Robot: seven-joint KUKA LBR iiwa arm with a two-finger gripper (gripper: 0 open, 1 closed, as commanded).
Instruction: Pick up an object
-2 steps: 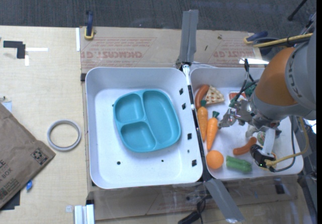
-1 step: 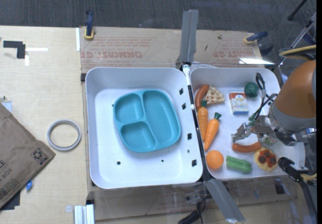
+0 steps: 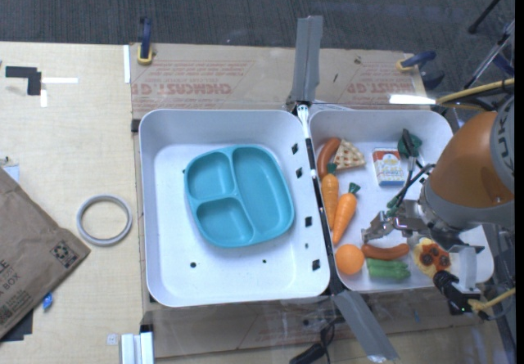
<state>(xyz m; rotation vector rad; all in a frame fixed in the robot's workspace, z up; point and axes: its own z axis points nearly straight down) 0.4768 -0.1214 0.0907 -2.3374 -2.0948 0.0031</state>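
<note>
The right bin [image 3: 442, 121] holds two carrots [image 3: 344, 211], two sausages, one orange [image 3: 350, 258] and one green pod [image 3: 388, 270]. One sausage [image 3: 387, 251] lies left-to-right near the front wall, just below the gripper [image 3: 378, 229], whose fingers' spread I cannot tell.

The brown board [image 3: 221, 76] reads "CHEMCAT", upside down, in red.
</note>
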